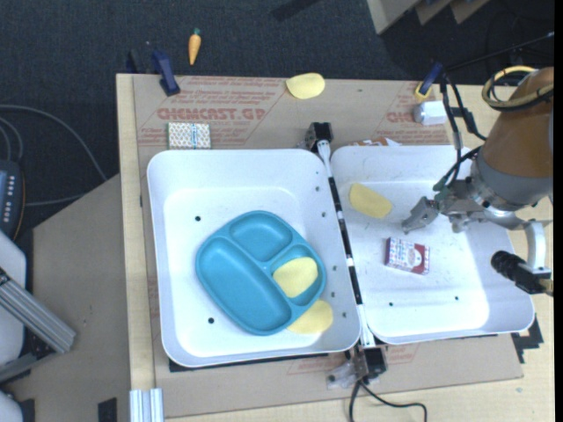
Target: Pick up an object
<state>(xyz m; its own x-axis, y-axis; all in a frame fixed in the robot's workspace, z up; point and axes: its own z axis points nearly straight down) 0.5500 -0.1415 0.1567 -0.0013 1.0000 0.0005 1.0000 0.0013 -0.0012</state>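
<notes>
In the right bin [440, 319] lie a yellow slice-shaped piece [370, 201] near the back left and a red and white packet [406, 255] in the middle. My gripper [437, 219] hangs above the bin floor, to the right of the yellow piece and up-right of the packet. It is open, with nothing between its fingers [419, 215]. The left bin [176, 192] holds a blue divided plate [242, 275]. One yellow piece [296, 275] rests in the plate's right compartment, and another yellow piece [313, 318] lies against the plate's front rim.
A black hinge bar [339, 236] runs between the two bins. On the bench behind them are a yellow piece [305, 85], a small patterned packet [189, 134], two blue clamps [164, 73] [428, 79] and a white block [431, 112]. An orange toy carrot [194, 47] lies on the floor.
</notes>
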